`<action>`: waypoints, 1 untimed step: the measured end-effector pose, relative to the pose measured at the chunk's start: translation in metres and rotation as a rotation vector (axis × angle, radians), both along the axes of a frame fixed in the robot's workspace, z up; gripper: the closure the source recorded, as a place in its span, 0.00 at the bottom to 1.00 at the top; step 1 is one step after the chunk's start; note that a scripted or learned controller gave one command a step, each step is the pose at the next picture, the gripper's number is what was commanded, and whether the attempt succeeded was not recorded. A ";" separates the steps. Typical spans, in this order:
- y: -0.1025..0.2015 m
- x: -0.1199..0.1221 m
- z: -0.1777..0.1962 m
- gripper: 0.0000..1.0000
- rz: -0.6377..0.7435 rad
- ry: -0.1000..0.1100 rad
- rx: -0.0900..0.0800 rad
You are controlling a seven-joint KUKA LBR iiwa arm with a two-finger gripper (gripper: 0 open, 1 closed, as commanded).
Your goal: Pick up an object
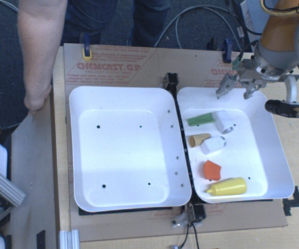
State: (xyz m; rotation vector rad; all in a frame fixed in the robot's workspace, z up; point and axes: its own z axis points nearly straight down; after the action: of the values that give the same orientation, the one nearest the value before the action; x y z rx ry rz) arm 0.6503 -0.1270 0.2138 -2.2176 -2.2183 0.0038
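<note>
My gripper (237,91) hangs over the far edge of the right bin (273,154), its two fingers spread apart with nothing between them. Below it in that bin lie a green stick (200,119), a white block (223,121), a tan cone (199,138), a second white piece (212,144), a red-orange lump (212,170) and a yellow bottle-shaped object (227,187). The nearest objects sit a little to the near left of the gripper.
The left bin (82,139) sits beside the right one, with a black clamp (170,80) at the far end of the seam. A person's bare arm (38,45) hangs at the bench's far left. Cables run behind the board.
</note>
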 end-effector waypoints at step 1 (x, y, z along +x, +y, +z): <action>0.021 -0.028 -0.105 0.00 0.000 -0.018 -0.004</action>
State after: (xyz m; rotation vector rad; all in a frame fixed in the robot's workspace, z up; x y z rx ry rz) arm 0.6225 -0.1064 0.1087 -2.2287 -2.2288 -0.0122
